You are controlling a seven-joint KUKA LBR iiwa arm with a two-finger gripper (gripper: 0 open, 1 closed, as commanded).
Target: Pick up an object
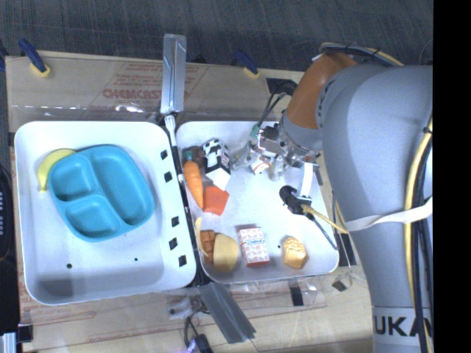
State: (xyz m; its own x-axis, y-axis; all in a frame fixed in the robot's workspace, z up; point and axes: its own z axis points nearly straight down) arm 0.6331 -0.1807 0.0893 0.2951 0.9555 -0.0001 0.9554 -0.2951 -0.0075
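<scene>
Bench under cardboard sheet [110, 87], dark carpet beyond; we see two white bins side by side. Right bin [324, 259], landmark: along its near rim we note brown bun [221, 252], small patterned carton [254, 245], tan pastry [294, 252]. Bare white floor mid-bin. Near its left wall, carrot [193, 182] beside orange block [215, 198]; black-and-white toy [212, 151] at far end. Gripper [257, 159] low over far part, just right of toy; finger state we cannot tell. Left of landmark, left bin [29, 271] holds blue divided tray [99, 190], banana [51, 164] tucked behind.
</scene>
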